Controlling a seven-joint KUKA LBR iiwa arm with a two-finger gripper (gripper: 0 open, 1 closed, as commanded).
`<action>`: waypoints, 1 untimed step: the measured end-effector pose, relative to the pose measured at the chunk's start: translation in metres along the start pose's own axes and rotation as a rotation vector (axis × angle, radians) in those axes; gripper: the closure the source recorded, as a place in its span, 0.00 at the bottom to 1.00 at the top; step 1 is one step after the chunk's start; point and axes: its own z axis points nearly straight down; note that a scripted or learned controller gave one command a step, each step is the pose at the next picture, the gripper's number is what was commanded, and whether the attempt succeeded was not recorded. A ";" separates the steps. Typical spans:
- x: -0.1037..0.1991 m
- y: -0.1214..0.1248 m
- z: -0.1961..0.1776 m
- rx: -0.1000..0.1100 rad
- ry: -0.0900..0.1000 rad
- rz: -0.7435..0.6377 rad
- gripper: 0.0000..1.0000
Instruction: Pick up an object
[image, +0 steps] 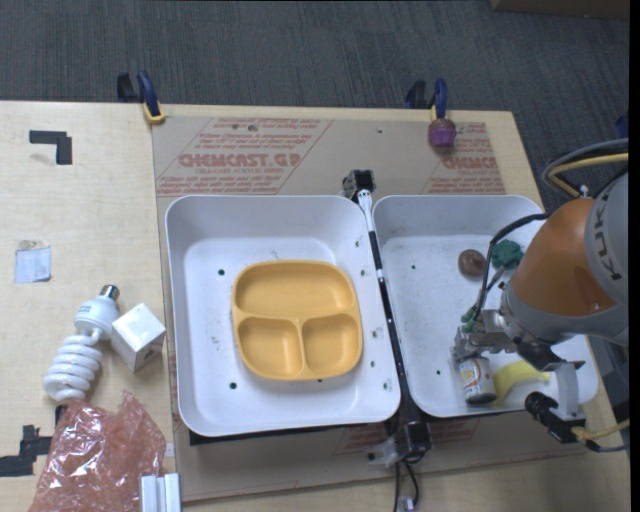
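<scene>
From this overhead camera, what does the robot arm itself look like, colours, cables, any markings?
The arm is grey with a rounded orange band above the wrist, and dark lettering, partly cut off, shows on its grey casing. A yellow cable loops along its upper side and dark cables run down toward the metallic end effector. Black fittings sit near its lower edge.

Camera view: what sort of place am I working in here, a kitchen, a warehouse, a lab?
Most likely a robotics lab bench, not a kitchen. Two white bins sit on a board held by clamps, the floor is grey office carpet, and odd test items lie about: a yellow divided tray, a spiral light bulb.
</scene>
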 end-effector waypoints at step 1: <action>0.000 0.001 -0.010 -0.002 -0.001 0.001 1.00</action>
